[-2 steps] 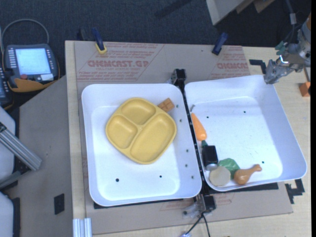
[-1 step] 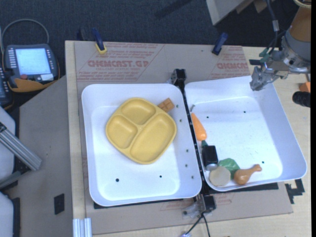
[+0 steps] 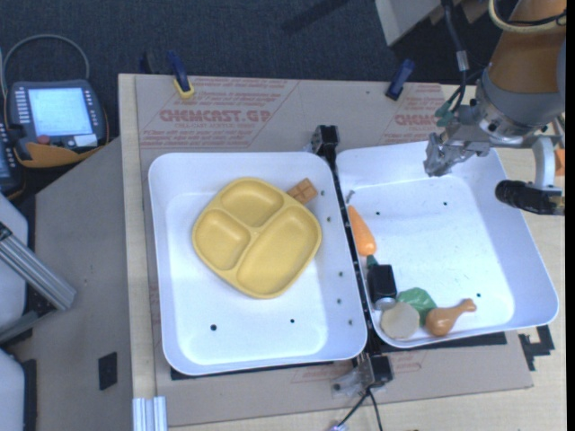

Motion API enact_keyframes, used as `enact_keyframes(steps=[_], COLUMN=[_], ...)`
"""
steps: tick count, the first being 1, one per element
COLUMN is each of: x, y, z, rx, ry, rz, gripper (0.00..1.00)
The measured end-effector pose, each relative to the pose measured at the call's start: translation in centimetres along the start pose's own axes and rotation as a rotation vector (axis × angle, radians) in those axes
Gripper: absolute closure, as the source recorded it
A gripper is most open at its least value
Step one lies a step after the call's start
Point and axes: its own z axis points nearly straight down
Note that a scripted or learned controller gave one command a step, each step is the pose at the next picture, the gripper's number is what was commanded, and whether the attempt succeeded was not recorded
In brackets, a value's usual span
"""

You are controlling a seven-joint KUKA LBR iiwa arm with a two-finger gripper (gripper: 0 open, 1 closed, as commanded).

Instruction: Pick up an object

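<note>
So the left bin [image 3: 171,268] is holding a yellow divided plate [image 3: 258,236], sitting a bit tilted, and a small brown block [image 3: 303,189] is peeking out from behind its upper right edge, partly hidden by it. Moving right, the right bin [image 3: 503,241] is keeping its stuff crowded along the left wall and front corner: an orange carrot [image 3: 361,231], a black block [image 3: 382,282] just below it, then a pale round piece [image 3: 400,321] touching a green thing [image 3: 419,299] that's hard to make out, and a toy chicken drumstick [image 3: 449,315] lying beside those. The gripper [image 3: 446,155] is hanging over that bin's back edge, well apart from all of them, nothing in it. Whether it's spread or pressed together, I can't tell. The arm's upper part is getting cut off at the top right.
</note>
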Motion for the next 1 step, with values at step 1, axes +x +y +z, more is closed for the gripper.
enact_keyframes(steps=[1], x=[5.84], y=[-0.52], z=[0.37], rx=[-0.001], ry=[-0.001], rz=[0.0], gripper=[1.0])
